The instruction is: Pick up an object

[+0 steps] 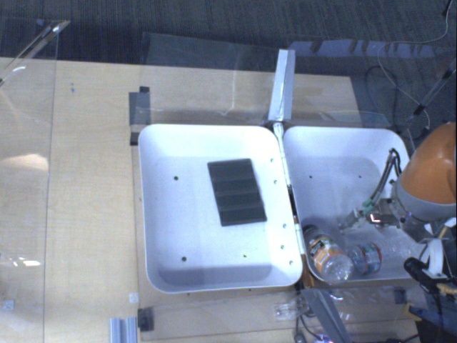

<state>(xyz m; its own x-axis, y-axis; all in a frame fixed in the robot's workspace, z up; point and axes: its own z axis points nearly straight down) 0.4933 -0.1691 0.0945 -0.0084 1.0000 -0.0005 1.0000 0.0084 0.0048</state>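
Note:
In the left bin a dark ridged rectangular slab lies flat near the middle. Against the front wall of the right bin lies a clear plastic bottle with an orange label, and beside it, to the right, a crumpled clear bottle with a blue label. My gripper hangs low in the right bin under the orange wrist band, just above and behind the two bottles. I see nothing held in it.
A grey metal bar stands at the back between the bins. Cables run along the right side. A clear plastic sheet covers the bench on the left. Black brackets sit at the left bin's corners.

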